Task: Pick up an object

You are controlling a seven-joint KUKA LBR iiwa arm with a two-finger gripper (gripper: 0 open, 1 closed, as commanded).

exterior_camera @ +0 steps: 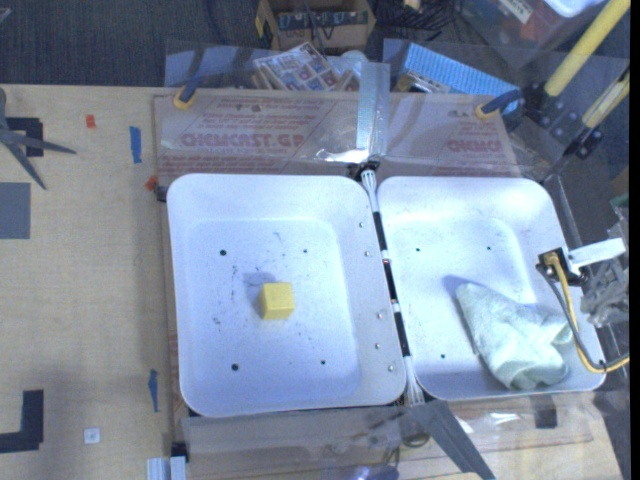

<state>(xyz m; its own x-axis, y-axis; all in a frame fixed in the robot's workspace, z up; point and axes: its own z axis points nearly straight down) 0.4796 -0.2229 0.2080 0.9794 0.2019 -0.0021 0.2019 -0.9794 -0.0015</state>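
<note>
A small yellow block (277,300) lies flat near the middle of the left white bin (200,208). A crumpled white and pale green cloth-like object (510,336) rests in the right white bin (450,218), in its near right corner, against the bin's sloping wall.
A metal divider (385,268) separates the two bins. At the right bin's right rim stands a white bracket (590,258) with a looping yellow cable (574,313). Clear plastic sheeting (330,133) lines the back edge. The wooden bench (70,268) extends to the left.
</note>
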